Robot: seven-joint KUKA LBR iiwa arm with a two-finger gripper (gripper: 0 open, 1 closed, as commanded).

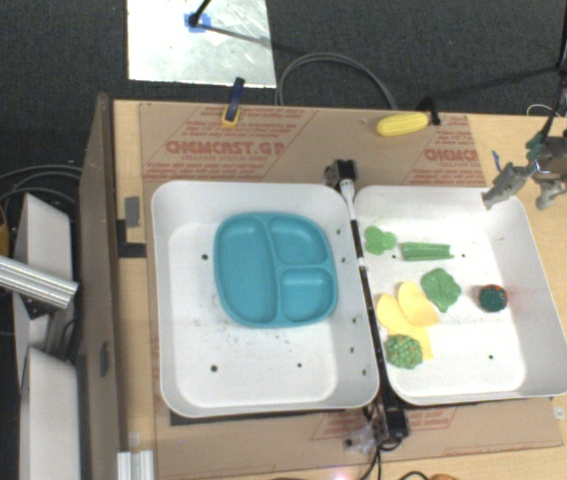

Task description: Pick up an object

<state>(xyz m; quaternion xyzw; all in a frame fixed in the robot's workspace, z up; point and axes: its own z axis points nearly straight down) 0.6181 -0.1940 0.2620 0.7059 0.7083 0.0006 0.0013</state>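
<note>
Camera view, from above the bench at a slant:

- Left bin (178, 298): holds one teal divided plate (275, 270), lying flat near the middle
- Right bin (538, 298): holds the loose toy food, all gathered in its left and middle part
- Small green leafy piece (379, 239), near the dividing rim
- Long green pod (425, 252), lying across just to the right of the leafy piece
- Green lettuce-like piece (441, 289), touching the yellow piece (406, 310) below and left of it
- Knobbly green and yellow piece (403, 350), just below the yellow one
- Dark round piece with red and green (491, 297), standing apart from the rest, toward the right wall
- Yellow item (402, 123) on the cardboard behind the bins, outside them
- Gripper (523, 183): up at the right, above the far right corner of the right bin, well apart from every piece. Two fingers show, splayed well apart, with nothing between them

Step in hand, by my reckoning: the approach, with no pick begun. The dark round piece looks the soundest choice, since it stands alone and the fingers could come down either side of it without nudging a neighbour. The clustered lettuce and yellow pieces would likely shift or come up together. Descend straight, centred, and close only once low
</note>
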